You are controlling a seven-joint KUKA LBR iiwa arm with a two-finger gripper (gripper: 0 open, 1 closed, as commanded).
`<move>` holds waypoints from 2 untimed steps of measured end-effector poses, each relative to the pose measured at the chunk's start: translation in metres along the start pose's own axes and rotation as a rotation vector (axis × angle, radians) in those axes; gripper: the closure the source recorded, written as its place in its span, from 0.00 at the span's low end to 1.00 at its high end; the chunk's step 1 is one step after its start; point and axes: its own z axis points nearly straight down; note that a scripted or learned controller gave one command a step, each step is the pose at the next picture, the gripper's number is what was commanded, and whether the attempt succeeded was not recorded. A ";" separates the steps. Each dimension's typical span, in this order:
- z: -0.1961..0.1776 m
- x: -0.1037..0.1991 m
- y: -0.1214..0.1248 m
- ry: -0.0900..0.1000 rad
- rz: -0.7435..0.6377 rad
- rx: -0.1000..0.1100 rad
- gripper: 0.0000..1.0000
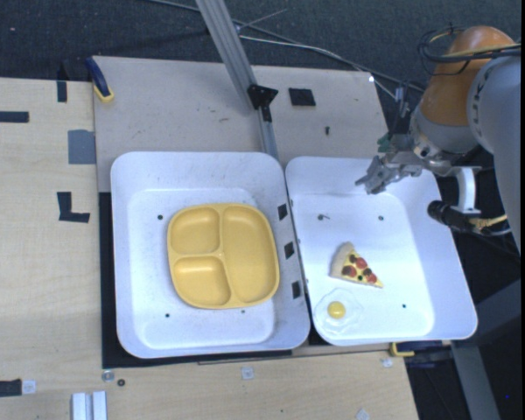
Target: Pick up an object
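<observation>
The arm comes in from the right, its orange band at the top right corner, and its gripper hangs over the far rim of the right bin, near that bin's upper edge. The fingers are small and dark against the white, and whether they stand wide or narrow cannot be told; nothing shows between them. In the right bin lies a pizza slice, a toy wedge with a pale crust and red and dark toppings, near the middle of the bin floor and well apart from the gripper. Just below and left of it, near the bin's front left corner, lies a fried egg, white with a yellow yolk, close to the slice but not touching it. The left bin holds a yellow plate with three compartments, lying flat near the middle and slightly turned. A grey pole slants across the bench from the top edge down to the gap between the two bins
</observation>
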 end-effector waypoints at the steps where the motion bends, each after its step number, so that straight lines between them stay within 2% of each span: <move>1: -0.060 -0.006 -0.004 -0.001 0.001 -0.001 1.00; 2: -0.089 -0.006 -0.003 0.000 0.000 0.002 1.00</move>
